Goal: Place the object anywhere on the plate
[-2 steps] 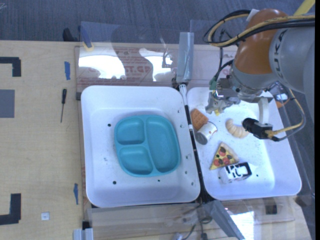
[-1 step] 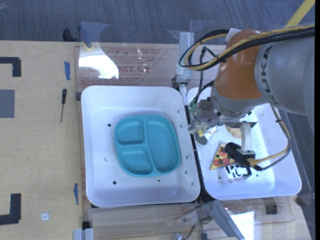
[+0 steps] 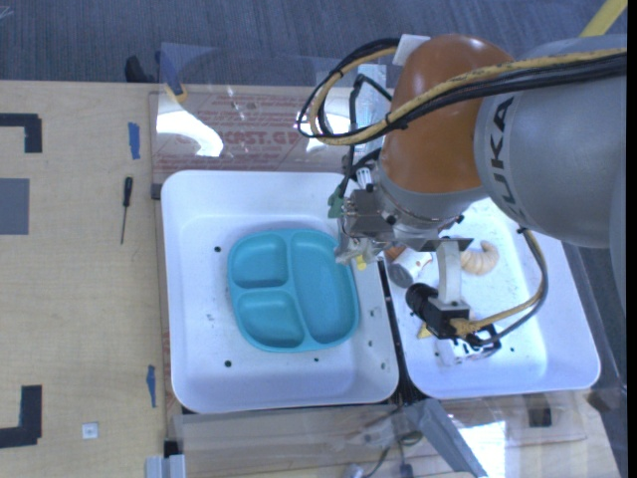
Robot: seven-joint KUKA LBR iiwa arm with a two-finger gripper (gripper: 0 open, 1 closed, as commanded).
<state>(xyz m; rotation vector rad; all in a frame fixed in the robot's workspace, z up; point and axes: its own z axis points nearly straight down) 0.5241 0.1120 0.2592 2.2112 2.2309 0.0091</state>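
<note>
Bench (image 3: 70, 297), left bin (image 3: 194, 297) holds blue plate (image 3: 289, 297); gripper (image 3: 358, 237) at plate's rim, can't tell open or shut. Probably placing step; next, move over plate.

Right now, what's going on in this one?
The grey arm reaches in from the right, its gripper hanging over the seam between the bins, by the right edge of the blue divided plate in the left bin. A pale curled object lies in the right bin. Nothing sits on the plate's visible part yet.
</note>
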